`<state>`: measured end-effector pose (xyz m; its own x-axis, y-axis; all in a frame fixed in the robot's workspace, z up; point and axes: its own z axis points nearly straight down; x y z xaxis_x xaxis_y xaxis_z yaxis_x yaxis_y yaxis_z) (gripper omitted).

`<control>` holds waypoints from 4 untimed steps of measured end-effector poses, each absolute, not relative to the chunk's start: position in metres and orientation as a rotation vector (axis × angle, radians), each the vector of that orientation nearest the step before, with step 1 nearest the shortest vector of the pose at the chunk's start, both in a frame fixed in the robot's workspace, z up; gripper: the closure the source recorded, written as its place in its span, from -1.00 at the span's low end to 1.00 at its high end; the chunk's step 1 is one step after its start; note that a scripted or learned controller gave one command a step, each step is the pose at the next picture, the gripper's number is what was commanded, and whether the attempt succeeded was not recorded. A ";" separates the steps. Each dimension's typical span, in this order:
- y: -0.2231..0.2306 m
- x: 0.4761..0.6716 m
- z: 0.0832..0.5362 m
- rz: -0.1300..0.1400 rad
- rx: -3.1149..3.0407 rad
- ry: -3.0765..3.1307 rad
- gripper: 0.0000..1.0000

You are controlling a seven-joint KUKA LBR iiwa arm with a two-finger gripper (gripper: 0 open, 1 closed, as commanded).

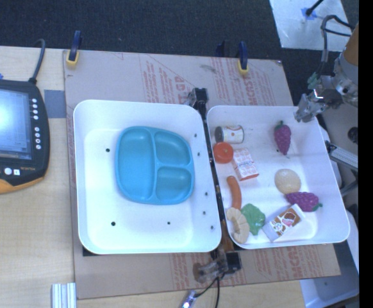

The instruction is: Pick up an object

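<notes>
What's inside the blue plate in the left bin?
The blue plate has three sections, and all look bare. It lies flat in the left bin, so the bin floor underneath it is hidden.

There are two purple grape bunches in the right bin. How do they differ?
The upper grapes stand lengthwise up the picture near the bin's far right corner; the lower grapes lie sideways toward the near right. The upper bunch lies alone on bare white floor; the lower bunch sits close by a beige oval and a small printed box. The upper bunch looks narrower. Both are dark purple toy fruit in the right bin.
</notes>
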<state>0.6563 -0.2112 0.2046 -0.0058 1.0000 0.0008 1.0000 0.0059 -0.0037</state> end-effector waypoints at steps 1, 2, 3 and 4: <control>-0.211 0.656 0.180 0.004 -2.211 -2.227 1.00; -0.211 0.657 0.194 0.001 -2.214 -2.229 1.00; -0.211 0.656 0.183 0.003 -2.211 -2.227 1.00; -0.211 0.642 0.205 0.003 -2.215 -2.222 1.00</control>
